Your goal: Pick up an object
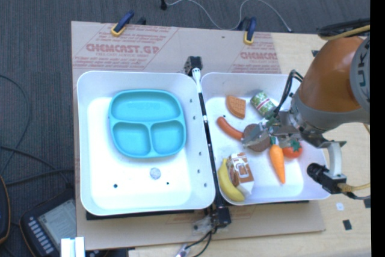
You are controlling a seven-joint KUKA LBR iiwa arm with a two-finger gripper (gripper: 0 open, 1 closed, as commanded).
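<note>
My gripper [257,135] hangs low in the middle of the right bin [212,84], reached in from the right. Directly under it lies a small dark brown round piece [260,144], partly covered by the gripper. A red sausage [229,127] lies just left of it. An orange carrot [277,164] points down just below right, with a red item [293,151] beside it. Farther back sit an orange wedge [236,106] and a green can [263,103]. A banana [228,181] and a brown carton [242,168] rest at the front.
The left bin [84,129] holds a light blue divided plate [146,123] and a small grey disc [155,173]. A raised divider [203,123] separates the bins. Clamps [249,30] and cables lie at the back of the board.
</note>
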